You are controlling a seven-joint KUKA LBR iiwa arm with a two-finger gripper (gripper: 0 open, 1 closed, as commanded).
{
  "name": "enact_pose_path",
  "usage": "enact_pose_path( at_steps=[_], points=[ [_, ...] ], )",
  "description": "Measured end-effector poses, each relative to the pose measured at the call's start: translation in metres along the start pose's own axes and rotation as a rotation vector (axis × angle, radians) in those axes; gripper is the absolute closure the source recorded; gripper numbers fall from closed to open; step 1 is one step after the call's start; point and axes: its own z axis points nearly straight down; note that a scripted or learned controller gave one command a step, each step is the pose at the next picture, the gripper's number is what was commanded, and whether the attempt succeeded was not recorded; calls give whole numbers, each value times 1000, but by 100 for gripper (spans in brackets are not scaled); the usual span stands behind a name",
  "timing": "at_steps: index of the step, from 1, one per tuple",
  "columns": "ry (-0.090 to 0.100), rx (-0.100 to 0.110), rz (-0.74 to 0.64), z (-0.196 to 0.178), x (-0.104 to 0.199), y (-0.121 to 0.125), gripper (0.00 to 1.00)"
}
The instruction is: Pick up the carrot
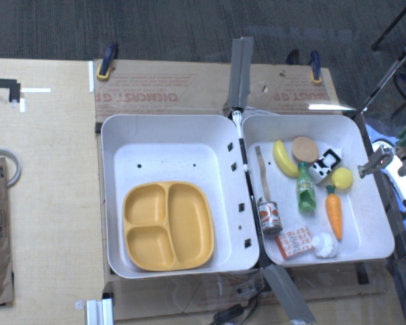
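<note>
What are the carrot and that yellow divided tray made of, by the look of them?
The carrot looks like moulded plastic, a toy: even orange, smooth, with a neat green top. The yellow tray also looks like plastic or melamine: one flat colour, rounded compartment walls, a soft matte sheen. Neither can be confirmed by sight alone.

so the gripper (373, 162) is sitting way out at 3 o'clock, hanging over there, too small to tell its state

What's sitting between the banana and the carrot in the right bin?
In the camera view, the green bottle lies between the banana and the carrot, with the lemon just above the carrot's green top.
</note>
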Motion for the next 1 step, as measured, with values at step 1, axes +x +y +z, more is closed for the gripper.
enact_pose_path(
  at_steps=[1],
  points=[
    [1, 0, -97, 34, -18, 12, 0]
  ],
)
